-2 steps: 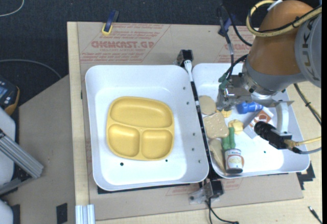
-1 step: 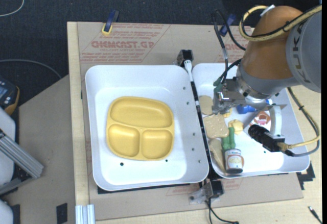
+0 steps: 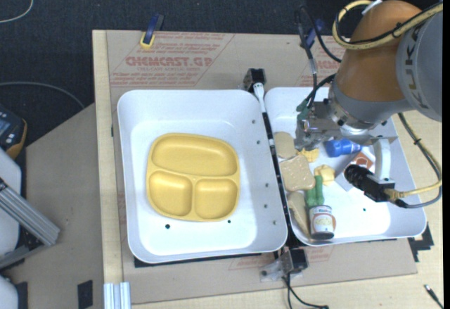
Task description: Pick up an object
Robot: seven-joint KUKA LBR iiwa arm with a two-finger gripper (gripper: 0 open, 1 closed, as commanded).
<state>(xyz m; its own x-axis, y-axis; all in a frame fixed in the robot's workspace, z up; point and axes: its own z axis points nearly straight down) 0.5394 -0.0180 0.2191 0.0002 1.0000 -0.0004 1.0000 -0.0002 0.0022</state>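
No object is picked yet, and the likeliest candidates lie in a cluster along the left wall of the right bin (image 3: 373, 219); a tan slab (image 3: 296, 172) lies flat against that wall, a pale lump (image 3: 283, 143) just beyond it toward the far edge, a small yellow piece (image 3: 325, 175) beside the slab, and a bottle (image 3: 320, 215) with a green neck lies near the front left corner; a blue piece (image 3: 343, 148) sits nearer the middle of the bin. The gripper (image 3: 309, 137) is low over the far end of this cluster, between the pale lump and the blue piece; whether the claw is apart or together I cannot tell, and nothing is seen held. I judge this the reach-and-descend step; the next move calls for settling on one item, closing squarely and lifting clear of its neighbours. The left bin (image 3: 133, 160) bears a yellow divided tray (image 3: 191, 175).
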